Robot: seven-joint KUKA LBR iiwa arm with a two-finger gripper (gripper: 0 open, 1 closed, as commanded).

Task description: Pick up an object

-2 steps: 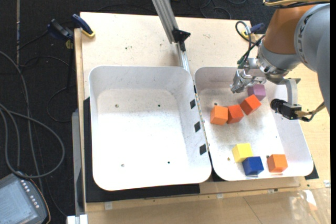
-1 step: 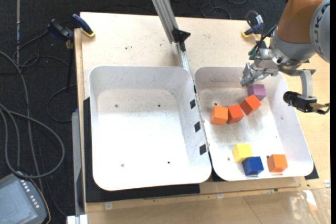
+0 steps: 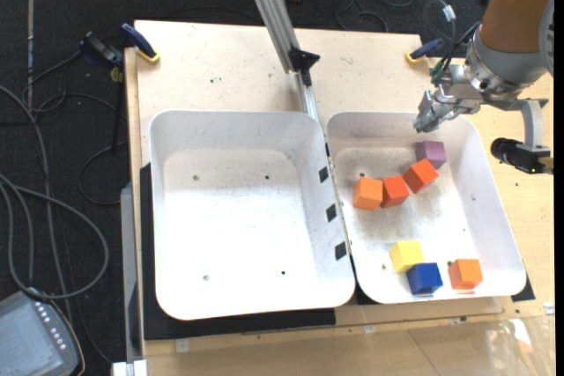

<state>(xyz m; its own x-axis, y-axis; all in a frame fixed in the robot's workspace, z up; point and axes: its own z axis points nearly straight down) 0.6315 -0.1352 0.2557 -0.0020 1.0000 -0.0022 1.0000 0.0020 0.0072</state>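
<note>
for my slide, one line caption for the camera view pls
Gripper hovers above the purple block in the right bin, which also holds orange, yellow and blue blocks.

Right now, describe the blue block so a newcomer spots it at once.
Look in the right-hand bin, at its near edge. Three blocks sit there; the blue block is the middle one, touching the yellow block, with an orange block to its right. It is the scene's one blue cube.

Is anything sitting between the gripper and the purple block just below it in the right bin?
Nothing visible does. The gripper hangs just above the purple block near the far rim of the right bin. The nearest neighbour, an orange block, lies on the purple block's near side, away from the gripper.
</note>
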